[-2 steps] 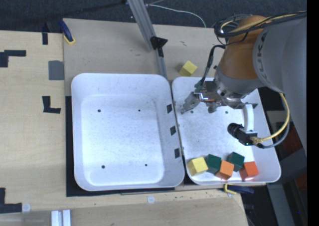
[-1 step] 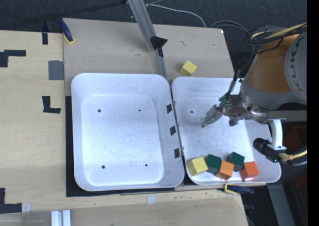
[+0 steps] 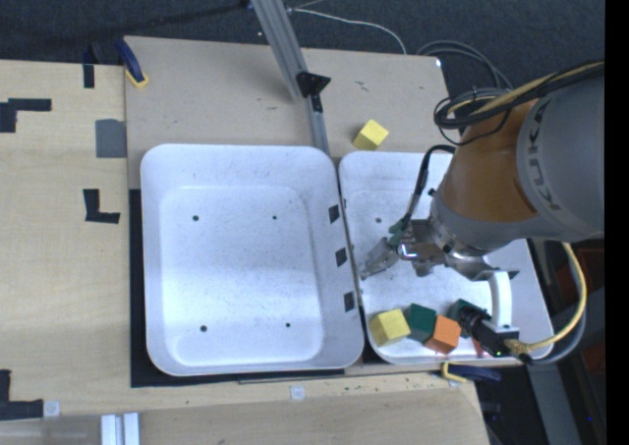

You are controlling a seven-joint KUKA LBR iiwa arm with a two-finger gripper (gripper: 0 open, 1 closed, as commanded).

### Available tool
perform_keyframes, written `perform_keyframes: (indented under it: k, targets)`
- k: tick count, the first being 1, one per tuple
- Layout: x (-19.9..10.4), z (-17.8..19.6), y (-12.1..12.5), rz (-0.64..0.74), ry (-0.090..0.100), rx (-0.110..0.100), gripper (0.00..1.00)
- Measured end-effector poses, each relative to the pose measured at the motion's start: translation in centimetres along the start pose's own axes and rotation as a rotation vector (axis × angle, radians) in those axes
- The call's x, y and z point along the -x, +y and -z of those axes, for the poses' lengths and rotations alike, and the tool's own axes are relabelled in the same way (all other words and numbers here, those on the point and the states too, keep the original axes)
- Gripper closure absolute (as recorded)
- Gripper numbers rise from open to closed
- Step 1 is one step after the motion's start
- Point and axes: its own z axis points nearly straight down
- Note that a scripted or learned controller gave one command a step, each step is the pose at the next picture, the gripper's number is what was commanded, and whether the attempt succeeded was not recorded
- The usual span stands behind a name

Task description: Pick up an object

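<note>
Yellow, green and orange blocks sit clustered at the near edge of the right bin (image 3: 364,178): the yellow block (image 3: 389,325) leftmost, the dark green block (image 3: 422,318) touching it, and the orange block (image 3: 445,334) beside the green one. The gripper (image 3: 376,258) hangs inside the same bin, close to its left wall, above bare white floor. The cluster lies nearer the camera than the gripper and slightly to its right, apart from it. Its two thin fingers look spread a little, with nothing between them. A second yellow cube (image 3: 371,135) rests on the tabletop (image 3: 216,99) just beyond the right bin's far rim. The left bin (image 3: 157,237) sits alongside.
</note>
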Motion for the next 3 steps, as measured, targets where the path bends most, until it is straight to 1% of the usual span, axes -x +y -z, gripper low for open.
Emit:
perform_keyframes:
  k: [1, 2, 3]
  targets:
    - [0.3, 1.1, 0.1, -0.003, -0.002, 0.003, 1.0]
    - [-3.0, 0.1, 2.8, 0.001, -0.002, 0.005, 1.0]
    - [-8.4, 0.2, 9.5, 0.003, -0.001, 0.009, 1.0]
